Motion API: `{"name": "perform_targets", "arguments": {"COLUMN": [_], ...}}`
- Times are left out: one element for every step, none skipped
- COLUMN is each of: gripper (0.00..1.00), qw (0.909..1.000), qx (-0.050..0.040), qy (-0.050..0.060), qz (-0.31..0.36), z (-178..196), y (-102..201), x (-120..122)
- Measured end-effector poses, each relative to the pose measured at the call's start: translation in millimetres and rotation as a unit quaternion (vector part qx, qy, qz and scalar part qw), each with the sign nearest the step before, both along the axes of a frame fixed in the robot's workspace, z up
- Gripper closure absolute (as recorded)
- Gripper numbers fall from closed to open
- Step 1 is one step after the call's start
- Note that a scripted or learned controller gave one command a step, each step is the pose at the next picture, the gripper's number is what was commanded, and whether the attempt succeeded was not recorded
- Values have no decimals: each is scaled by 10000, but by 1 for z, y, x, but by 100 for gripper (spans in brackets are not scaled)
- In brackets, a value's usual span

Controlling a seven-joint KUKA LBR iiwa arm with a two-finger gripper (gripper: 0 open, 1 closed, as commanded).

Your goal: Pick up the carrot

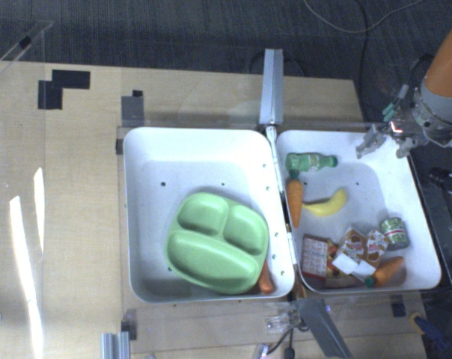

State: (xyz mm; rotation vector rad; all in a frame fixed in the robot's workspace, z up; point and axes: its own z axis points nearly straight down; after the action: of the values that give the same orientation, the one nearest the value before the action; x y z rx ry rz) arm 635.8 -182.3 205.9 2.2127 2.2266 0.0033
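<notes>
**Gripper parked over far right corner, carrot untouched**

Fingers [370, 142] apart, nothing between them. Gripper [383, 142] hangs over the right bin's [424, 223] far rim, arm [443, 88] entering from the right. Carrot [294, 201]: tapered, orange, lying along the right bin's left wall, touching the banana [327, 203], near the green bottle [310, 161]. Open floor right of the banana.

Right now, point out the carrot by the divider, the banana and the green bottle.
carrot [294, 199], camera view, middle of its orange body, along the right bin's left wall.
banana [327, 203], camera view, middle of its curve.
green bottle [308, 161], camera view, middle of its body, lying on its side.
</notes>
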Motion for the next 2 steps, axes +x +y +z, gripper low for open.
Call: {"name": "perform_targets", "arguments": {"gripper": [0, 0], "qw": [9995, 9988], "qx": [-2, 2], "qy": [-7, 5], "qz": [-323, 481], "z": [30, -65], "y": [24, 100], "x": [-12, -12]}}
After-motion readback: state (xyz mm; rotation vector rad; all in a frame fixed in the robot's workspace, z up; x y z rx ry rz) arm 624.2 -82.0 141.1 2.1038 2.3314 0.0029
